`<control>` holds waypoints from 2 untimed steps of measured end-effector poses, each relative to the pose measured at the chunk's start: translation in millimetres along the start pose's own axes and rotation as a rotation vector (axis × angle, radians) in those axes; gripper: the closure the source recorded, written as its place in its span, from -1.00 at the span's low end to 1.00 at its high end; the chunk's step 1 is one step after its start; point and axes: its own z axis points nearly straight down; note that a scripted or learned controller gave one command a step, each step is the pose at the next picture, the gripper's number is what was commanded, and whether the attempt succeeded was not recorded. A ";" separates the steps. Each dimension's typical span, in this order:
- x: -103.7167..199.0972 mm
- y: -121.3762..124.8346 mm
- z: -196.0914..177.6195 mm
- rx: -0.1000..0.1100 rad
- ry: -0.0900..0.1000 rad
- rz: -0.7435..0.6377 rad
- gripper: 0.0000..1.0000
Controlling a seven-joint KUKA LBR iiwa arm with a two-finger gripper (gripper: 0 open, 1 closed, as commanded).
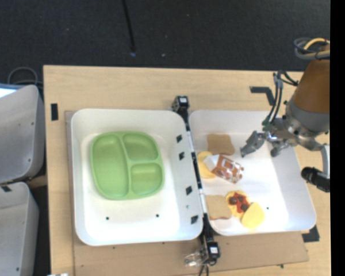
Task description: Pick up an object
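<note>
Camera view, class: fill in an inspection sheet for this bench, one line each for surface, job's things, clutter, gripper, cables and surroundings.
Surface: light wooden bench top bearing the left white bin and right white bin.
Job's things: in the right bin, a brown square slice, a clear-wrapped reddish snack, a yellow round piece and a tan slice with red topping.
Clutter: green divided plastic tray in the left bin.
Gripper: two-finger gripper above the right bin, fingers spread, holding nothing.
Cables: dark cable across the floor; looped cables atop the arm.
Surroundings: dark carpet; grey casings at left.
</note>
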 end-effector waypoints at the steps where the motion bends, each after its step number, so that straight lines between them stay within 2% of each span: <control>1: 0.4 2.8 -7.6 -0.013 -0.002 -0.004 -1.00; 2: -4.0 6.9 54.5 -0.008 -0.002 -0.002 -1.00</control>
